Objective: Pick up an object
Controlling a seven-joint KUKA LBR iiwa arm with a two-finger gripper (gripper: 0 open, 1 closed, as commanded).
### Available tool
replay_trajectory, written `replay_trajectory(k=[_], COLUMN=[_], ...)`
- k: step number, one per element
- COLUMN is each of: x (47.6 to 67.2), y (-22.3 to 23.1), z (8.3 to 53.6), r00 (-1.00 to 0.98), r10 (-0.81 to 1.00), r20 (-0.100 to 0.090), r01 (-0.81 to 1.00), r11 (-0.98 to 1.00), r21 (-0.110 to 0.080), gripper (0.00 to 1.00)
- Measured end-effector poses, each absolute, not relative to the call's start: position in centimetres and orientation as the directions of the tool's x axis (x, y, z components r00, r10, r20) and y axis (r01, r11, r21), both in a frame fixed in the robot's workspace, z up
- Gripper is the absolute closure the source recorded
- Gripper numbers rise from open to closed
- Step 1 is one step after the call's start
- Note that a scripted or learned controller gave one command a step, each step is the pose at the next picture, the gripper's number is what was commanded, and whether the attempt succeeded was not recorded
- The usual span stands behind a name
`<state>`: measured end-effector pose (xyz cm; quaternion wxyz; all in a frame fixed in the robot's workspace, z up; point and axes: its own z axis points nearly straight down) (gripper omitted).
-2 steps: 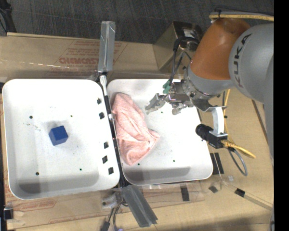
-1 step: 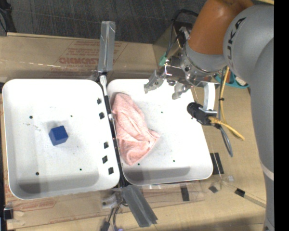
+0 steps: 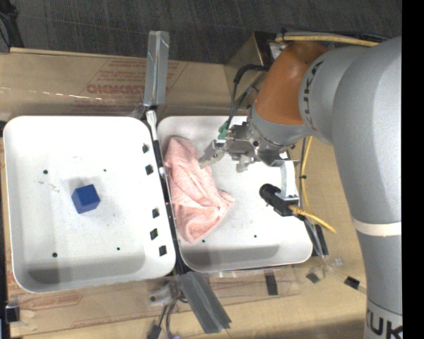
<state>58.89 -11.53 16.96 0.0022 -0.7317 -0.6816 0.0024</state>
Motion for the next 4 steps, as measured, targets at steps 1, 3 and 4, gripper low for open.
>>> replay_trajectory(k=[1,3,4], x=[57.4,47.8,48.0], y=[-14.9,-18.6,-20.3], z=[9.2,9.3,10.7], r00=[-0.003,-0.242,-0.182], r10=[1.0,0.97,0.983], r20=[0.001,0.001,0.001], r01=[1.0,0.97,0.983], r11=[0.003,0.242,0.182], r21=[-0.002,0.001,-0.001], gripper=[0.0,0.0,0.0])
